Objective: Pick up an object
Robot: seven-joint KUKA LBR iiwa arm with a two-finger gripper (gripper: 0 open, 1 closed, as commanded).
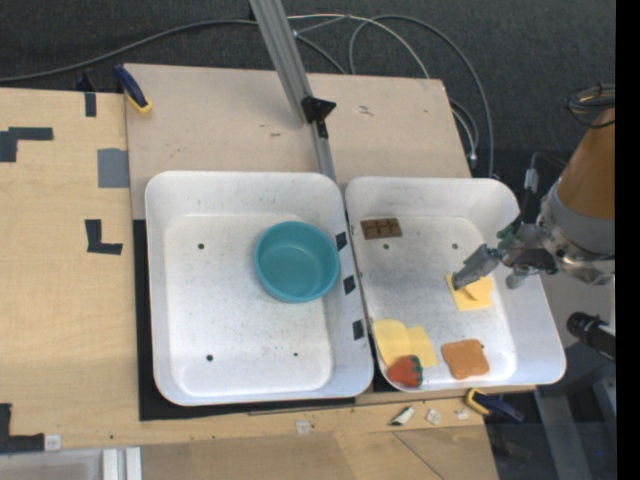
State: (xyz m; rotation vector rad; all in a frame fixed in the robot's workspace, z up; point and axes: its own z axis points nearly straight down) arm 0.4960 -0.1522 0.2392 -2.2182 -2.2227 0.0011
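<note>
My gripper (494,274) hangs over the right side of the right bin (520,216), reaching in from the right. Its fingers (473,267) stand apart, open, with nothing held between them. A small yellow block (477,295) lies on the bin floor just under the left fingertip; I cannot tell whether they touch. Other pieces in this bin are a brown chocolate bar (381,229) near the back left, a yellow slice (401,342), a red strawberry (405,371) and an orange-brown toast piece (465,358) along the front.
A teal bowl (296,260) sits in the left bin (180,298). A grey metal pole (290,58) slants down to the bins' shared back edge. Cables run behind the bins, and clamps sit at the board's corners.
</note>
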